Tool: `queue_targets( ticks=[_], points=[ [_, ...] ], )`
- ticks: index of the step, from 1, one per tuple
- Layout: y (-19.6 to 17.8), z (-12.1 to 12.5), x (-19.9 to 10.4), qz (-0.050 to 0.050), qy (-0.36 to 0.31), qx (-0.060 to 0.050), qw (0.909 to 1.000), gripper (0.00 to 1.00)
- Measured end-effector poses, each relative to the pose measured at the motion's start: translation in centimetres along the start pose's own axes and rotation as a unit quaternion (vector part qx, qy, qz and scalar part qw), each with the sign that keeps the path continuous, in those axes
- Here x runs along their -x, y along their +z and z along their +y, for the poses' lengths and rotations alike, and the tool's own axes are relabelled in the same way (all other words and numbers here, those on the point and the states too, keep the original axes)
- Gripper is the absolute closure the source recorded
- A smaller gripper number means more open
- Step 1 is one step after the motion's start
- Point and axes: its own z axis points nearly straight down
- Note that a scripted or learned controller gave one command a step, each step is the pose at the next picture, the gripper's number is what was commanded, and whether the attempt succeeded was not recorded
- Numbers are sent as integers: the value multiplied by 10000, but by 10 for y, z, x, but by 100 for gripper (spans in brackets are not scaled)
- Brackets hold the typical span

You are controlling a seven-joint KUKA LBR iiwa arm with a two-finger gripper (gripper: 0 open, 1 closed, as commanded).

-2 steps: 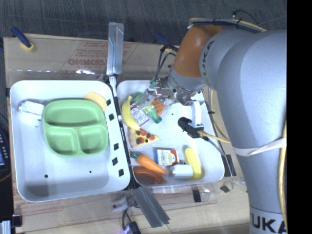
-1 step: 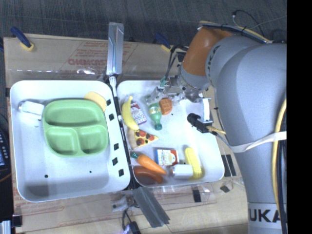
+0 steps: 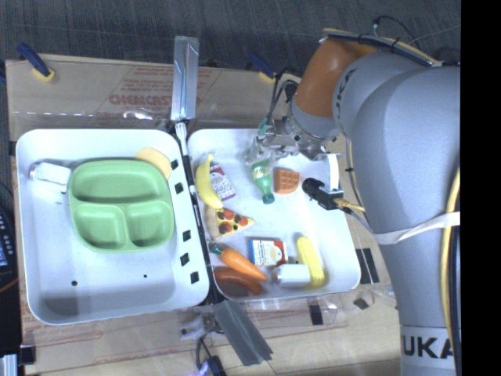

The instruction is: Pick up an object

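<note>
In the right white bin (image 3: 344, 245), nearest the front edge, a brown sausage-like piece (image 3: 233, 281), an orange carrot (image 3: 241, 262), a small white block (image 3: 291, 272) and a yellow corn cob (image 3: 311, 259) are seen, with a red-and-blue carton (image 3: 267, 251) just behind. Further back a pizza slice (image 3: 232, 222), a yellow banana (image 3: 204, 182) and a small red-labelled packet (image 3: 222, 185) are placed. A green bottle (image 3: 263, 180) and an orange waffle (image 3: 286, 181) are found just below the gripper (image 3: 275, 145); finger state cannot be told. In the left white bin (image 3: 47, 288) a green divided tray (image 3: 121, 203) is laid.
</note>
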Motion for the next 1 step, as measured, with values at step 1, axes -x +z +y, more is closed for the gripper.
queue_targets(
  ticks=[1],
  points=[
    [-100, -4, -81, 8, -326, -60, 9995, 100]
  ],
)
